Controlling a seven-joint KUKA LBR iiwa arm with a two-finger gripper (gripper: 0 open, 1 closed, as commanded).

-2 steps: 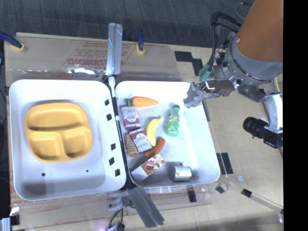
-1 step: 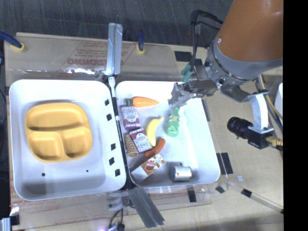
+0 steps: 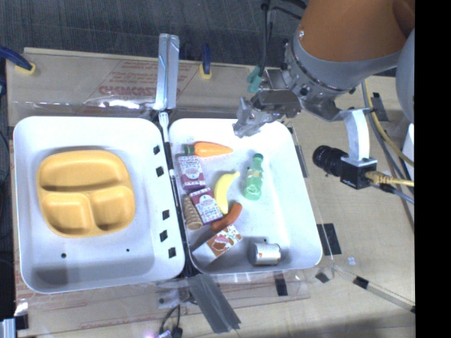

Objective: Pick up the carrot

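The carrot (image 3: 212,148) is orange with a green stub at its left end and lies flat near the back edge of the right bin (image 3: 299,210). My gripper (image 3: 248,124) hangs over that bin's back rim, up and to the right of the carrot's tip and apart from it. Nothing shows between its fingers.
The right bin also holds a green bottle (image 3: 254,177), a banana (image 3: 224,189), a sausage (image 3: 227,217), several small cartons (image 3: 192,172), and a silver can (image 3: 266,253). In the left bin (image 3: 28,259) sits a yellow divided tray (image 3: 86,191).
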